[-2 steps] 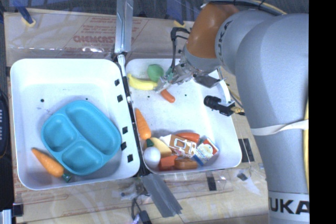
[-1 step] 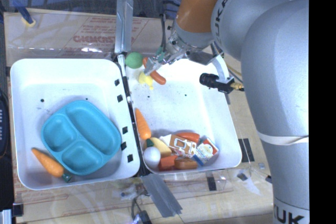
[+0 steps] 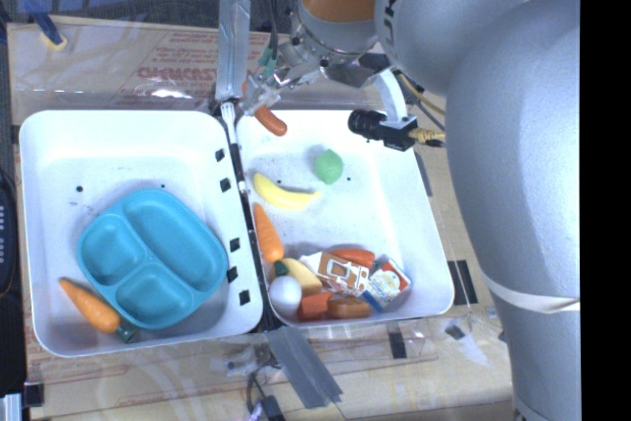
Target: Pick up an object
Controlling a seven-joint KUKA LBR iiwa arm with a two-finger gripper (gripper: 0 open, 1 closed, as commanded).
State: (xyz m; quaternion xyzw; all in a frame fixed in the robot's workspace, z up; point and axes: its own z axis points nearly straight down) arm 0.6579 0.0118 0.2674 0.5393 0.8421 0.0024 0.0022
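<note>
The arm reaches in from the right and bends over the far edge of the right bin [image 3: 434, 256], its orange band high in the view and the pincer [image 3: 266, 90] hanging at the bin's far left corner, close to the divider where the two bins meet. Just beneath the tips lies a small orange-red sausage-like piece [image 3: 270, 121], on the bin floor or barely off it; the tips look close to its upper end, but whether the pincer is spread or pressed together I cannot tell, since metal parts and glare crowd that spot. I judge the step in hand to be the approach or the grasp itself on this piece, with no lift yet proven. The other candidates rest apart: a banana [image 3: 284, 193] and a green ball [image 3: 329, 165] in mid-bin, a carrot [image 3: 267, 234] along the divider, and a heap of toy food with a white egg [image 3: 285, 292] at the near wall. The left bin [image 3: 49, 173] carries a blue divided plate [image 3: 151, 256] and another carrot [image 3: 89, 305]. The next move calls for a sure closing across the piece's narrow width, then a straight rise clear of the wall and divider, because the corner leaves little room and a rounded piece may roll or slip away.
</note>
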